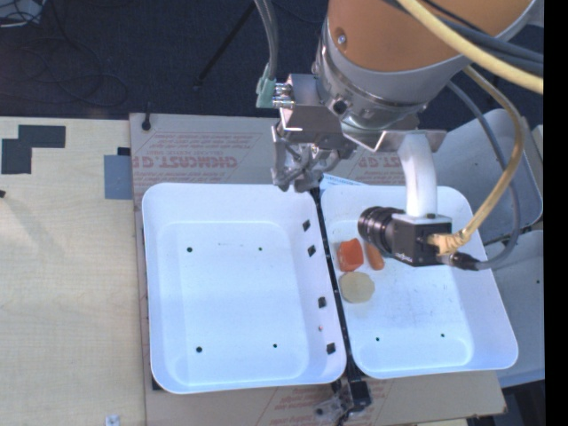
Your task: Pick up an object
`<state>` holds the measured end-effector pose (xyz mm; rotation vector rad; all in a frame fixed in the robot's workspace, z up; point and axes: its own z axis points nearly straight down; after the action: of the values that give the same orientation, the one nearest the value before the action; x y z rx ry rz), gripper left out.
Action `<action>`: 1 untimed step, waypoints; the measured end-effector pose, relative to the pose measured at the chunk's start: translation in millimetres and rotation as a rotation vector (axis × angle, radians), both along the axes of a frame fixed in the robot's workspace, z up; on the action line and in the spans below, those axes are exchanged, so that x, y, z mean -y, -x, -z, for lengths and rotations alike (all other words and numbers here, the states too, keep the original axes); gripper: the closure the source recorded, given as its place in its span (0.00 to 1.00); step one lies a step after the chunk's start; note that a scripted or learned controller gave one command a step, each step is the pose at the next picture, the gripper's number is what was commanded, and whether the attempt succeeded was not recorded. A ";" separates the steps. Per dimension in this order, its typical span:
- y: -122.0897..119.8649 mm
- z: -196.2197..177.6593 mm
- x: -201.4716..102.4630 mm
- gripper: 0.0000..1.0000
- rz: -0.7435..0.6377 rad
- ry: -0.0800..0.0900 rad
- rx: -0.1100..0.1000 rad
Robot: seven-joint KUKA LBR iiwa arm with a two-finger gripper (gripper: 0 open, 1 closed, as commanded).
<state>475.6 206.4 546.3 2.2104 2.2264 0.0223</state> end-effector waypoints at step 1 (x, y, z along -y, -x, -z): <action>1.7 185.3 -17.5 1.00 0.007 0.016 -0.033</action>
<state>473.9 224.0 360.9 2.2261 2.2269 -0.0323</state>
